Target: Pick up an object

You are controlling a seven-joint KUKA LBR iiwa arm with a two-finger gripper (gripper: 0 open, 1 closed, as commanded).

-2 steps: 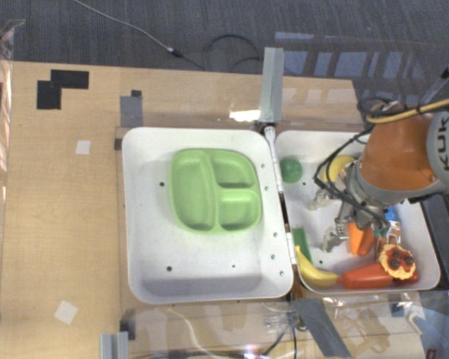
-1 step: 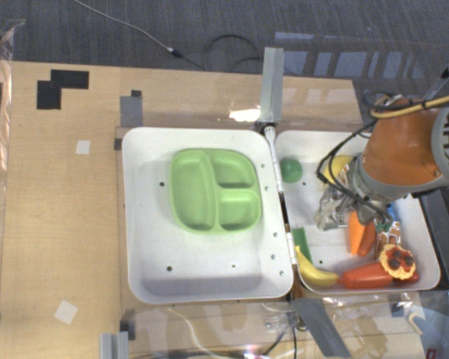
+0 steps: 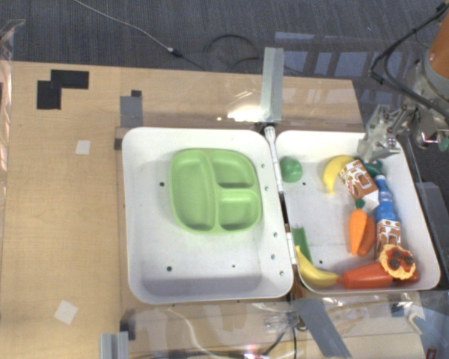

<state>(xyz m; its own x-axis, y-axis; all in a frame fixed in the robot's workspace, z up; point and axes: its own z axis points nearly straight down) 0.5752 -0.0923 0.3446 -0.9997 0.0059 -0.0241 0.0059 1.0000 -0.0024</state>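
Observation:
My gripper [image 3: 379, 145] hangs over the far right corner of the right bin [image 3: 322, 215], open, with nothing between its fingers. Just below it lie a brown and white carton [image 3: 357, 182] and a yellow banana [image 3: 333, 170]. A green ball [image 3: 290, 169] rests near the bin's far left corner. Along the right side lie a blue bottle [image 3: 384, 203], an orange carrot [image 3: 358, 232] and a second small carton [image 3: 389, 235]. At the near edge sit a red and yellow toy [image 3: 399, 262], a red pepper [image 3: 365, 276] and another banana [image 3: 315, 272].
The left bin [image 3: 153, 260] holds a green divided plate [image 3: 213, 191]. A metal post [image 3: 272, 81] stands behind the wall between the bins. Cables [image 3: 404, 47] trail at the far right beside the arm. A small green piece [image 3: 300, 239] lies by the right bin's left wall.

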